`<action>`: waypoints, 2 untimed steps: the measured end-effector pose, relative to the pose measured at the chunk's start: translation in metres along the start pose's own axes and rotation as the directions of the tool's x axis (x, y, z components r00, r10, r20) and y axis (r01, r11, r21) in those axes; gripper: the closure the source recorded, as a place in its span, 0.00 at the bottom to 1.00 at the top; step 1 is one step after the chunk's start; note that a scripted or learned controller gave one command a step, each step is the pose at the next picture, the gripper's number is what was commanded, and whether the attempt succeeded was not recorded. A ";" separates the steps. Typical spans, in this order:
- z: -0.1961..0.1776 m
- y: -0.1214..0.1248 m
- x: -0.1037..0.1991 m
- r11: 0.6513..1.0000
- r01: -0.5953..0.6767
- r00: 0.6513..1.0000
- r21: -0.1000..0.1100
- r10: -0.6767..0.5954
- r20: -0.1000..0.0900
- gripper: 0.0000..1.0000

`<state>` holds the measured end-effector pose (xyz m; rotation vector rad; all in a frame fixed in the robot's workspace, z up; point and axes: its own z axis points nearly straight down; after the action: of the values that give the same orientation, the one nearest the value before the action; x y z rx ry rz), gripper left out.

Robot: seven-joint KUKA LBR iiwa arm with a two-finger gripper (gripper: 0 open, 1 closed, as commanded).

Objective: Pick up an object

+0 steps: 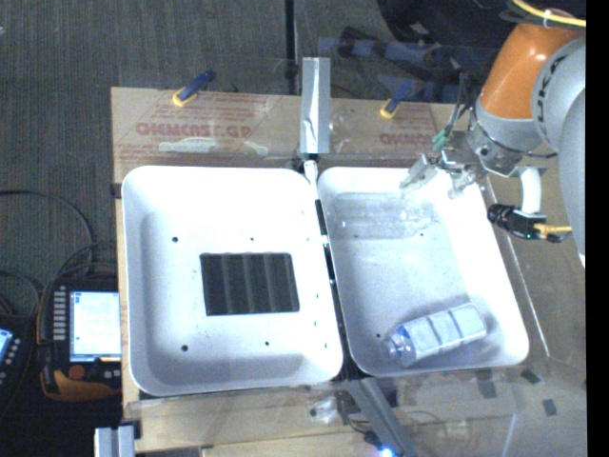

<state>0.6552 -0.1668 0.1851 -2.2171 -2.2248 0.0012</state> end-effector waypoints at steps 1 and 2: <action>-0.013 -0.052 -0.022 0.999 -0.053 0.999 0.000 0.053 0.001 0.00; -0.013 -0.100 -0.050 1.000 0.024 1.000 0.000 -0.024 0.002 0.00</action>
<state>0.5558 -0.2176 0.1983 -2.1914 -2.2520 0.0025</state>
